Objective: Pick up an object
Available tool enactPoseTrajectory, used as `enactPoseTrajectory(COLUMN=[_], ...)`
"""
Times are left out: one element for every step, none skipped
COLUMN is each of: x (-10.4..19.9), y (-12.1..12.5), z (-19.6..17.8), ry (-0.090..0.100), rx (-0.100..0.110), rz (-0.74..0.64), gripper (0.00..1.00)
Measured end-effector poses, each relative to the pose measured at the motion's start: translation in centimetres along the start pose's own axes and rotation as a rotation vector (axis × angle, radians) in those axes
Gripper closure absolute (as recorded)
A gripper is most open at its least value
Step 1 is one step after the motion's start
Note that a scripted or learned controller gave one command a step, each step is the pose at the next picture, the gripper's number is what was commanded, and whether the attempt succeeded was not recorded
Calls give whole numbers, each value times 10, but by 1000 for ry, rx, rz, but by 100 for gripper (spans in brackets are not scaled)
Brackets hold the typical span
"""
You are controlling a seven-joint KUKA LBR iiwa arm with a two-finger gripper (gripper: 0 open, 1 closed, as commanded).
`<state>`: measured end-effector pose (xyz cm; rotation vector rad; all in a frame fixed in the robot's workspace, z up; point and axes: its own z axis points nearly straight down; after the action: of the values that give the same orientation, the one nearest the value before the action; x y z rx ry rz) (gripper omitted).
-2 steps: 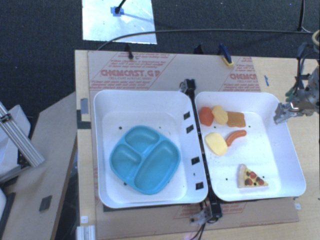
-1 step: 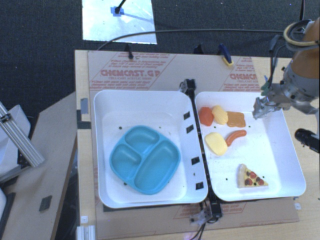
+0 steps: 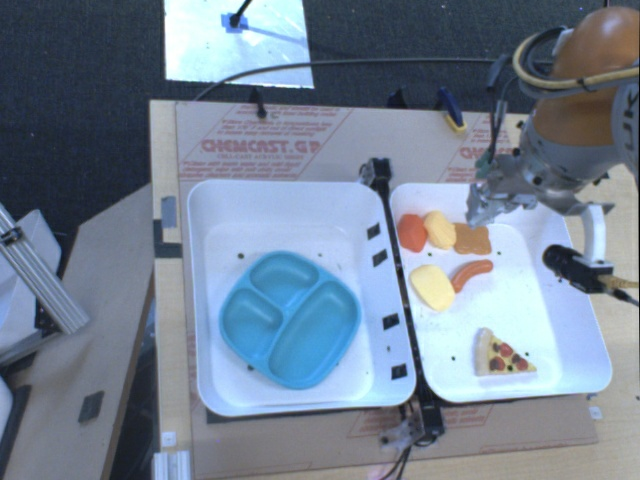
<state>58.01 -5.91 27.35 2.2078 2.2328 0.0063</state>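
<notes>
Camera view | tool (image 3: 487, 208) over orange biscuit (image 3: 473, 239), partly hiding it | tool opening: cannot tell

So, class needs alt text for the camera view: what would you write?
A grey arm's gripper hangs over toy food in the right bin: a brown piece, orange and yellow pieces, a sausage, a pizza slice. The left bin holds a blue divided plate.

arm (image 3: 590, 78) cut off by rt edge | hand (image 3: 484, 211) fingers hidden behind wrist | cracker (image 3: 474, 239) partly covered
</notes>
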Motion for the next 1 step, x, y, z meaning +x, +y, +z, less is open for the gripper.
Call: enactPoseTrajectory(x=[45], y=[19], z=[22], ry=[0], rx=[3], rz=[1], gripper=[100])
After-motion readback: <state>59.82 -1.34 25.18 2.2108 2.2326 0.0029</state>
